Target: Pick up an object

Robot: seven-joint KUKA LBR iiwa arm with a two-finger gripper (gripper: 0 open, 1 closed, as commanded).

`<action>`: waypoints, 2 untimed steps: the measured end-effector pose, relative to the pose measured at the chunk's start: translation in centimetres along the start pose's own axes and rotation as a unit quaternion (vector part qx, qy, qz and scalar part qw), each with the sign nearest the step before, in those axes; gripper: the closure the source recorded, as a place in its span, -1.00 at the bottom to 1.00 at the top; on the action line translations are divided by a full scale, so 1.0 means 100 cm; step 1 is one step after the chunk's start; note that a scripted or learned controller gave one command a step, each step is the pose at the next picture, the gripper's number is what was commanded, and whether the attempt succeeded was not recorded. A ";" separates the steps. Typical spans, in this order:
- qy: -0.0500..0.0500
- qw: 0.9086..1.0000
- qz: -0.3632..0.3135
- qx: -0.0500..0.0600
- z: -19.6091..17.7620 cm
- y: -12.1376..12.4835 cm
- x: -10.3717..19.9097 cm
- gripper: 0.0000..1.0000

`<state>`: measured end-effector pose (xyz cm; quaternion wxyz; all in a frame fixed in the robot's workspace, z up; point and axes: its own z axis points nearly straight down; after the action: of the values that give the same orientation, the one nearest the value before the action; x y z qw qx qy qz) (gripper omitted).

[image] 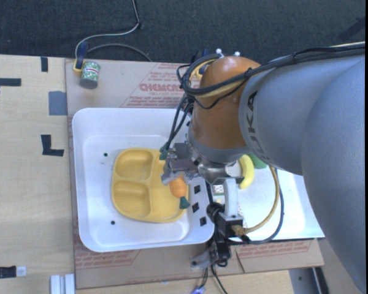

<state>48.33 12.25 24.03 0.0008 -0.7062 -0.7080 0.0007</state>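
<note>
In the middle of the frame, the end effector (173,171) hung over the white bin (86,164), beside a yellow tray (135,185) and a small orange carrot (179,188). A banana (248,171) peeked out under the arm.

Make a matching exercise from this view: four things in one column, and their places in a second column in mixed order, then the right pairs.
Things:
1. yellow divided tray
2. small orange object
3. yellow banana-shaped object
4. small can

Places:
A. on the cardboard beyond the bins, by a cable
B. at the tray's right edge, under the arm's wrist
C. lying in the left white bin
D. right of the wrist, partly hidden by the arm

Pairs: 1-C, 2-B, 3-D, 4-A
</note>
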 end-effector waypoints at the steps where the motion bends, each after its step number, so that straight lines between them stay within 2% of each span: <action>1: 0.000 1.000 0.000 0.000 -0.005 0.027 0.000 1.00; 2: -0.001 1.000 0.001 0.000 0.009 0.045 -0.069 1.00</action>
<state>52.84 5.38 23.16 0.0002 -0.7072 -0.7070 0.0015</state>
